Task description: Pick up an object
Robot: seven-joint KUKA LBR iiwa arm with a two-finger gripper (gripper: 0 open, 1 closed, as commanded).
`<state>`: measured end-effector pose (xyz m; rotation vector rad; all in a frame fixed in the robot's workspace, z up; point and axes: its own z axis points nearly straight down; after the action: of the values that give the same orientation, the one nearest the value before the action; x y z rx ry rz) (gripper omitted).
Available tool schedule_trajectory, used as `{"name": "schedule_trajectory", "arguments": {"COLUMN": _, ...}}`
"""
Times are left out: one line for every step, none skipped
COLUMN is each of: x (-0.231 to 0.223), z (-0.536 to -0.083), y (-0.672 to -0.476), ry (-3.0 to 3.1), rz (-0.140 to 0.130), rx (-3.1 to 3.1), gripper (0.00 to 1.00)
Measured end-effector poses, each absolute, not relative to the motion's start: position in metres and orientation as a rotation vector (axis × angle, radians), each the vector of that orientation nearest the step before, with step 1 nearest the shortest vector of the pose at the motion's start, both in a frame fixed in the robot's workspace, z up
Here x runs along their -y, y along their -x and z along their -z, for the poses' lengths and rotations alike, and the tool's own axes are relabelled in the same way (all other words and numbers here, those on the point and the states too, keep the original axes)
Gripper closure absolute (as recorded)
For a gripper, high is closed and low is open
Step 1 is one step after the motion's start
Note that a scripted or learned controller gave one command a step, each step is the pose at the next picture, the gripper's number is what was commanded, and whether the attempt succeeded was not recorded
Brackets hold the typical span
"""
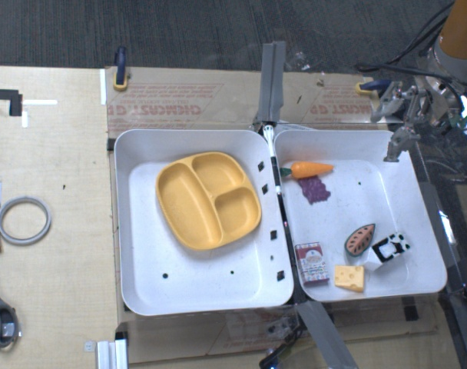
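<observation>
— Hovering where, exactly?

— My pincer (406, 121) hangs over the far right corner of the right bin (418, 206); whether it is released or clenched, I cannot tell.

— And the pickings?

— Orange carrot (310, 170) touching purple grapes (316, 191) near the divider. Closer in: red carton (311, 263), cheese wedge (349, 277), brown slice (359, 239), black-and-white piece (391, 248). A yellow divided plate (209, 200) sits in the left bin (137, 229).

even, bright overhead light — soft shadows, mild blur.
</observation>
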<state>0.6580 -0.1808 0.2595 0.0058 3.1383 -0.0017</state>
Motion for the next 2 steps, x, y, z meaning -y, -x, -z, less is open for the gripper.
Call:
{"name": "schedule_trajectory", "arguments": {"x": 0.1814, "z": -0.1285, "y": -0.6556, "ry": -0.39, "rz": 0.001, "rx": -3.114, "gripper": 0.0}}
{"name": "schedule_trajectory", "arguments": {"x": 0.1815, "z": -0.1292, "y": -0.656, "ry": -0.391, "rz": 0.001, "rx": -3.113, "gripper": 0.0}}
